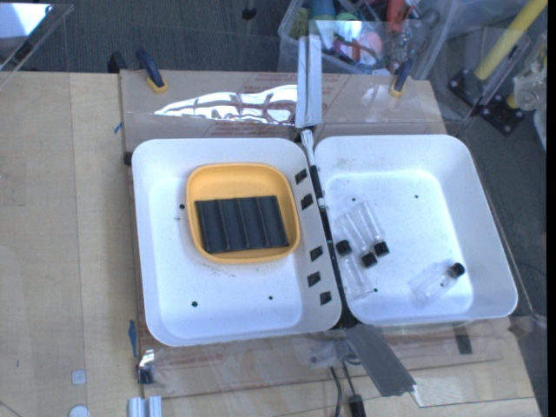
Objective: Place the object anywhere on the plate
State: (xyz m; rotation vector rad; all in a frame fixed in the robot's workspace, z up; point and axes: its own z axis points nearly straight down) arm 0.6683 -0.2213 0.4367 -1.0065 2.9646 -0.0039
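A pale wooden counter (52, 233) fills the left and bottom of the frame. Dark grey carpet floor (174, 16) runs along the top, where a clear plastic crate (382, 16) of colourful clutter sits upper right.

Yellow plate (198, 189), dark ribbed block (241, 223), white bins (165, 259)
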